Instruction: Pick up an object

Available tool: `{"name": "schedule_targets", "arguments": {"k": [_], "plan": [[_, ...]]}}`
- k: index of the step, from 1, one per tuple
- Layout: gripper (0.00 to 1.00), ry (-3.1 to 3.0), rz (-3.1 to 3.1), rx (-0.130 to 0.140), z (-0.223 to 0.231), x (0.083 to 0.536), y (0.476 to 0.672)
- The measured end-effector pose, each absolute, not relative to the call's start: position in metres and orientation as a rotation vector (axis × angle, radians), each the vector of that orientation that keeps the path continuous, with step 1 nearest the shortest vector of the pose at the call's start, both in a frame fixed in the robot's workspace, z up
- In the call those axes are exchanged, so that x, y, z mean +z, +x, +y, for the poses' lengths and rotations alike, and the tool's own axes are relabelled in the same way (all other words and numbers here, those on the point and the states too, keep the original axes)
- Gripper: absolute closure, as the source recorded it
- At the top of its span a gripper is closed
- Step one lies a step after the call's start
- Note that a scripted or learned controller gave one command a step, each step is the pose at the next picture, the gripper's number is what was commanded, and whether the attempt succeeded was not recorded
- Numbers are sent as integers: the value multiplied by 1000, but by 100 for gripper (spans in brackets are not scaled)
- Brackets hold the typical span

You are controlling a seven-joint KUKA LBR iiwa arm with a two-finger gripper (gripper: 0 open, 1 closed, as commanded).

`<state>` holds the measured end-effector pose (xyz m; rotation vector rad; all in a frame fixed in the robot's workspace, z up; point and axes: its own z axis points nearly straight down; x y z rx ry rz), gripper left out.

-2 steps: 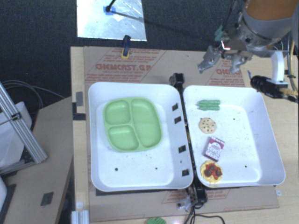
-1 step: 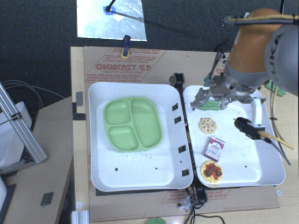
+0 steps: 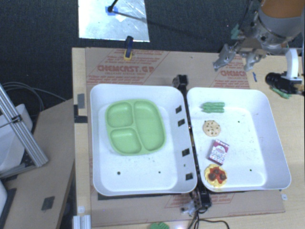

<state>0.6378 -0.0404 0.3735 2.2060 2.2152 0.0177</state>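
Note:
The right bin (image 3: pixel 267 142) holds several small items along its left side: green beans (image 3: pixel 212 108) at the back, a round cookie (image 3: pixel 211 128), a red and white packet (image 3: pixel 218 152), and a yellow disc with red topping (image 3: pixel 216 174) at the front. My gripper (image 3: pixel 237 60) hovers above the bench beyond the right bin's far edge, open, with nothing between its fingers. It is well clear of all the items.
The left bin (image 3: pixel 100 175) holds a green divided plate (image 3: pixel 135 127). A divider with black clips (image 3: pixel 183 123) runs between the bins. A shiny metal sheet (image 3: pixel 113 13) lies beyond the bench at the back left.

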Motion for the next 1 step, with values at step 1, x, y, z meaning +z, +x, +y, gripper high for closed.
{"name": "schedule_targets", "arguments": {"k": [1], "plan": [[0, 2224, 2223, -6, -60, 270, 664]]}}
